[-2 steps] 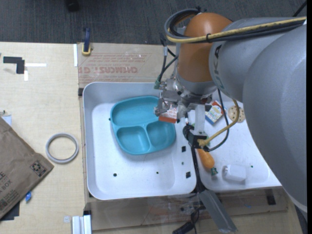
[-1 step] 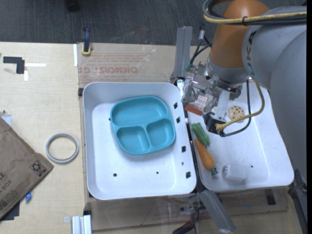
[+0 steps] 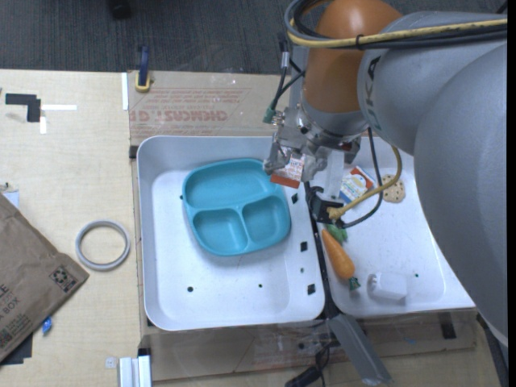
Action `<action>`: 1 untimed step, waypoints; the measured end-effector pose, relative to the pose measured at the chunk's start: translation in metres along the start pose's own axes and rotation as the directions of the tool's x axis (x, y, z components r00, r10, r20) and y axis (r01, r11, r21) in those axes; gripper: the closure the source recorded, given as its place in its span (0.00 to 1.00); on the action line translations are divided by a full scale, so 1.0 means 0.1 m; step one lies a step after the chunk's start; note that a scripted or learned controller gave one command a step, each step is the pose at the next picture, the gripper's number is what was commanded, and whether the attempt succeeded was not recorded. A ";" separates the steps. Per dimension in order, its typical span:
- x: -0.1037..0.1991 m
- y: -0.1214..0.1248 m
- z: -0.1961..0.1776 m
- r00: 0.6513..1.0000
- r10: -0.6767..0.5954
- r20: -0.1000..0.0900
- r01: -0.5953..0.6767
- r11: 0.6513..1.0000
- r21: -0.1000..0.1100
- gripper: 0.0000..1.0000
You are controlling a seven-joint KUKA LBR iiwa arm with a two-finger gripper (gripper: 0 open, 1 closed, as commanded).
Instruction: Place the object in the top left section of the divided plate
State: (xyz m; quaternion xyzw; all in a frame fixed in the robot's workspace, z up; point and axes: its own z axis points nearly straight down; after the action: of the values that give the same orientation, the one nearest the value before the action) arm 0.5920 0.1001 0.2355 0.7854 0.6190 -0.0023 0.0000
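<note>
Hanging at the divided plate (image 3: 236, 217) edge, pincer (image 3: 289, 170) possibly grips a small packet (image 3: 288, 173).

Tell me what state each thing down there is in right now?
Divided plate: upright in the left bin, all sections bare.
Claw: over the plate's right rim, a small red-and-white object at its tip; grip unclear.
Toy carrot: lying flat in the right bin.
Cookie: lying flat, right bin.
White block: resting, right bin.
Tape roll: flat on the bench.
</note>
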 end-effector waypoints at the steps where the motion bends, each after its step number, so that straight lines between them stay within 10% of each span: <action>1: -0.57 -0.54 0.06 0.999 0.034 0.000 -0.034 0.999 0.002 1.00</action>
State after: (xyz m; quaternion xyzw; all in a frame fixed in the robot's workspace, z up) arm 0.5262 0.0569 0.2302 0.7956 0.6058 -0.0027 -0.0007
